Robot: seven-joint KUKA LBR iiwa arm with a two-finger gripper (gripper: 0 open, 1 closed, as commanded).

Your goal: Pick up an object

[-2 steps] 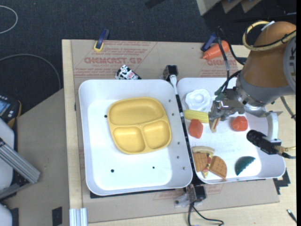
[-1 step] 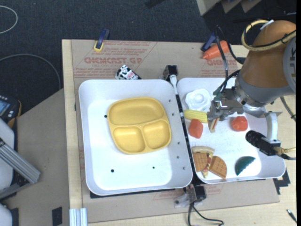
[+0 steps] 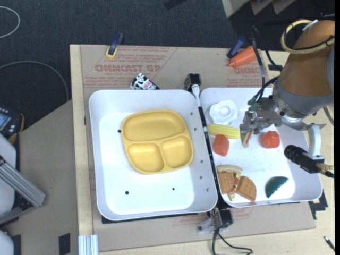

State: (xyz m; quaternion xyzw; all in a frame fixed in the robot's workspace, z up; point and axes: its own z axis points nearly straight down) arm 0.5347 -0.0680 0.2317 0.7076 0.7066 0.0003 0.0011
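So here's what you've got: the gripper (image 3: 248, 134) is down in the right bin (image 3: 303, 193), near the middle, and I honestly can't tell how it's set from this angle since the wrist hides most of it. Something thin and orange-brown hangs right under it, but it's too blurry to say if that's an object or part of the tool.

Around it in that bin: a corn cob (image 3: 223, 130) lies just to its left, close to the left wall, with a white cup-like piece (image 3: 223, 111) above it near the far left corner. A red-orange tomato-ish thing (image 3: 220, 145) sits just below the corn. Another red piece (image 3: 270, 139) sits just right of the gripper. Down by the near edge you have a sandwich-looking toy (image 3: 229, 177) and a waffle-ish piece (image 3: 246, 188) touching each other, plus a dark green leaf (image 3: 276, 185) toward the near right corner.

The left bin (image 3: 106, 185) carries a yellow divided plate (image 3: 156, 141), roughly in its centre.
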